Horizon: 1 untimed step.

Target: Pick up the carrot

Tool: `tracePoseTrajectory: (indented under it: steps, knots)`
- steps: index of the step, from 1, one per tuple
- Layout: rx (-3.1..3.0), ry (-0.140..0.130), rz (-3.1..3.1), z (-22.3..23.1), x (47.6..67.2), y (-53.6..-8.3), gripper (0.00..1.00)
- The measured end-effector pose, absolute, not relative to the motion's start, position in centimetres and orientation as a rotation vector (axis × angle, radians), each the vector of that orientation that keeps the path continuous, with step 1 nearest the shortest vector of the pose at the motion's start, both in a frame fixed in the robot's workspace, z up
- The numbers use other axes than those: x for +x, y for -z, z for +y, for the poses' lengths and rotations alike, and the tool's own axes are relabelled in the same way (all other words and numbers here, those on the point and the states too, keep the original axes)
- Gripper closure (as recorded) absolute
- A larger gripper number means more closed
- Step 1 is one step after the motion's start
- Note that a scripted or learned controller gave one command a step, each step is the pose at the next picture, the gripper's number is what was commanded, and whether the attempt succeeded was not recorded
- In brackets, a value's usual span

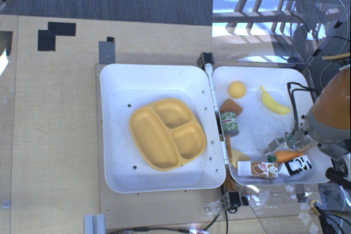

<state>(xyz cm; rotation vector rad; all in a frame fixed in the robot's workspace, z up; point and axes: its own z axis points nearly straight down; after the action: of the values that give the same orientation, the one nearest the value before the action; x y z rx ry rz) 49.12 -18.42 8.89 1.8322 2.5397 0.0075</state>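
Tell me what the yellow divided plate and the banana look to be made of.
Divided plate: likely moulded plastic, matte mustard yellow; one uniform colour, soft rounded compartment walls, little glare.
Banana: probably a plastic toy; smooth, evenly bright yellow skin with no brown marks, though too small to be sure.

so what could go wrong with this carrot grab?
1. The carrot lies against the black-and-white box near the right bin's front wall; the gripper could catch the box or wall instead.
2. The flat packet sits beside the carrot and may get dragged along.
3. The carrot is small and slim, so it could slip out on lift.
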Motion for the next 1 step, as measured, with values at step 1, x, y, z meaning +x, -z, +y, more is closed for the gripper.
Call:
tracePoseTrajectory:
  steps: [1]
  knots:
    - [1.703,-0.008,2.622,-12.77,49.23,-8.95,0.0]
